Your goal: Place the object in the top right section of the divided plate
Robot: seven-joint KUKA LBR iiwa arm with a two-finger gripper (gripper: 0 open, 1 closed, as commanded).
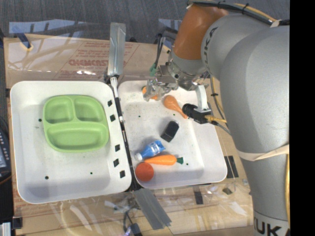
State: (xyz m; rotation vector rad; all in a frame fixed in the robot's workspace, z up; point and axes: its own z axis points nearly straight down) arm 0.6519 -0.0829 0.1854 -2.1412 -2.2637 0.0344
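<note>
While the green divided plate (76, 123) sits bare, nothing is delivered yet. The gripper (153, 90) hangs over a small orange object (147, 90); whether it pinches anything, I cannot tell.

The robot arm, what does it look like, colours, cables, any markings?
The arm is bulky, rounded and light grey, with an orange band above the wrist. Thin cables run over the orange part and down the wrist. Dark KUKA lettering shows on the base. The gripper is a small metal assembly.

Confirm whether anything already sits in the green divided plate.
No: the green divided plate in the left bin shows three bare sections.
</note>
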